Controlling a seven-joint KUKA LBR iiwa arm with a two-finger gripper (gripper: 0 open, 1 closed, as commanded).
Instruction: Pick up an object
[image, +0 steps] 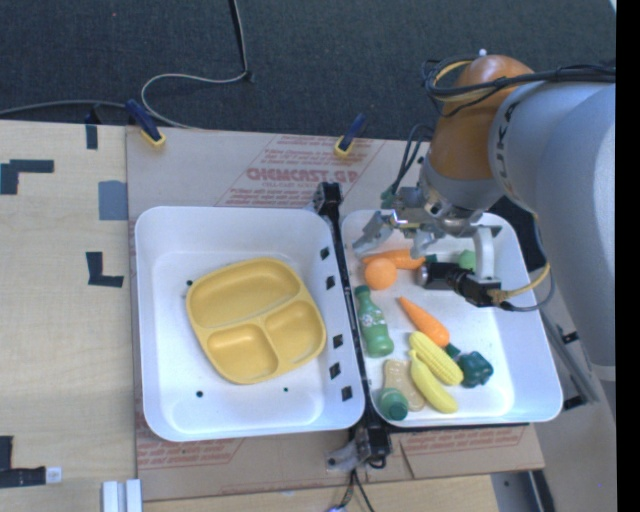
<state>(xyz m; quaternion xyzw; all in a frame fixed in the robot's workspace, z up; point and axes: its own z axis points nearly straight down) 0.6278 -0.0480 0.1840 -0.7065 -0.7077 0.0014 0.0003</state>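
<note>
My gripper (399, 238) hangs over the back of the right bin (530, 400), its fingers (369, 232) spread open with nothing held between them. Just below it lie an orange ball (380, 273) and a small orange piece (406, 259) partly hidden by the fingers. Further forward in the same bin are a carrot (425, 318), a green bottle (375, 326), two yellow banana-like pieces (436, 370), a dark green toy (472, 367) and a beige piece (398, 377).
The left bin (160, 390) holds a yellow divided plate (256, 318). A black divider with clips (338, 290) runs between the bins. The arm's grey and orange body (520, 120) fills the upper right. Cables lie beyond the bench.
</note>
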